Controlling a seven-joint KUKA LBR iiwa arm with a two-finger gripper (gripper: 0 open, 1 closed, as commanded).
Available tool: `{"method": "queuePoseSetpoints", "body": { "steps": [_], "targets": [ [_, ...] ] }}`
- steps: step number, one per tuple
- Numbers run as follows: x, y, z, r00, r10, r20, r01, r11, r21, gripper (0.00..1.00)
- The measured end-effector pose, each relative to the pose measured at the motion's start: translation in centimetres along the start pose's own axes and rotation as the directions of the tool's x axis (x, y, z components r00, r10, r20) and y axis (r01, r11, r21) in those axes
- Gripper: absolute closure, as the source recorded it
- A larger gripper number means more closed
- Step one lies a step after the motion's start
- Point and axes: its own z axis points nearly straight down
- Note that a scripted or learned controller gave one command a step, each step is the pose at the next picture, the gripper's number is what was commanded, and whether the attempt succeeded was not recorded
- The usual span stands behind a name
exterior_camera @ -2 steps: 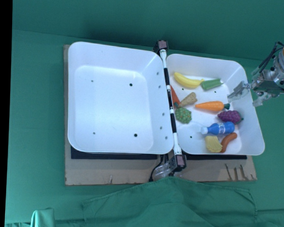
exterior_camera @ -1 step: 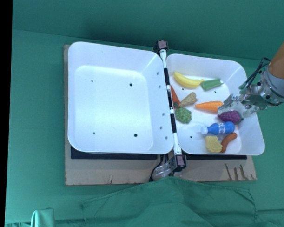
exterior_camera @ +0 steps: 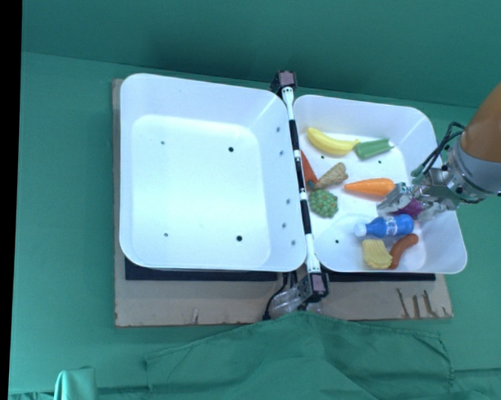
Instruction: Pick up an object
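Camera view: the gripper hangs low in the right bin at about 3 o'clock, just beside the carrot tip and above the blue bottle; its grip I cannot tell. The bottle looks light, rigid and slick, so it is best pinched across its middle.

Under my arm the bench is covered in a smooth green cloth. A flat brown cardboard sheet lies on it, carrying two shallow white plastic bins side by side. A crumpled green fabric overlaps the cardboard's near edge.
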Motion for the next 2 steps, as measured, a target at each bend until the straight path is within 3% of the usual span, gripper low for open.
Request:
{"method": "queuePoseSetpoints", "body": {
  "steps": [1,2],
  "targets": [
    [-0.2,0.2,4.3,1.0,-0.001,0.001,0.001,1.0,-0.01,0.0],
    [-0.4,0.5,2.7,1.0,0.002,0.008,-0.002,1.0,-0.025,1.0]
  ]
}}
